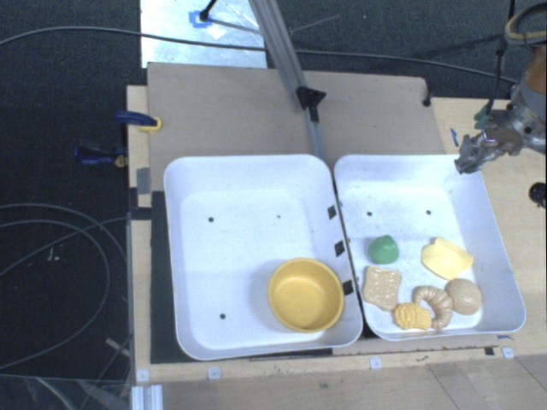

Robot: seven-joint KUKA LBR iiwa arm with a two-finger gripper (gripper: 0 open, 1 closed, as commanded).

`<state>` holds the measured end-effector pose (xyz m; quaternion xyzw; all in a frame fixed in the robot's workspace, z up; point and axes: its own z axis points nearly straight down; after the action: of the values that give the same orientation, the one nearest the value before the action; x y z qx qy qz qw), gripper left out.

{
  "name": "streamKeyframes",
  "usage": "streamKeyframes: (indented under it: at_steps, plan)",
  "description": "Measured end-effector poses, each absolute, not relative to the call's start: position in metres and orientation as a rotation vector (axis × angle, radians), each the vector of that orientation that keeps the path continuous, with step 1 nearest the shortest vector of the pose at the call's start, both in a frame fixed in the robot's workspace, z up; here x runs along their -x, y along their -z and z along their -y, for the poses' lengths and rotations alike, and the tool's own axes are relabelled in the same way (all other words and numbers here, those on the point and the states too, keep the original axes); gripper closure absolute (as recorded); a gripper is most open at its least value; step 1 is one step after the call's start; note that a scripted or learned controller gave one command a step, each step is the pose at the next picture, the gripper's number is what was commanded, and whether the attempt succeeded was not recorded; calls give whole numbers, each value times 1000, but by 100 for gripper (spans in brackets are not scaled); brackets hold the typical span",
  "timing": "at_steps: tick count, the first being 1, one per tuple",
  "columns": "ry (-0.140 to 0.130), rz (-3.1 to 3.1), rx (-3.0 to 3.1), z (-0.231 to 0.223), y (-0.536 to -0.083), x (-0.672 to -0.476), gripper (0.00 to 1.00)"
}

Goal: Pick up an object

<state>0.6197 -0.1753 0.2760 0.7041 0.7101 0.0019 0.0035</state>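
Clearly my gripper (469, 162) hangs above the far right corner of the right white bin (408, 188), gripping nothing; how wide it stands I cannot tell. Pickable toys cluster near the bin's near edge, the small green round toy (384, 248) most exposed.

The arm is seen coming in from the right edge, up near the top, with just the wrist end visible. A bit of the orange band can be made out at the upper right corner. The gripper (469, 162) is pointed down and to the left, tilted rather than straight down, and is held up high at the right. Nothing is seen gripped in it. The fingers are too small and blurry to be read.
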Motion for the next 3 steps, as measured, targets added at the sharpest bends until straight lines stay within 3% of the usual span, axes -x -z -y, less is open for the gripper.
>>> streamKeyframes:
  at_steps: [2,3]
  plan:
    - [-3,-2232,-2210,74,-256,-610,100]
    - [-4,-2233,-2210,26,-259,-615,100]
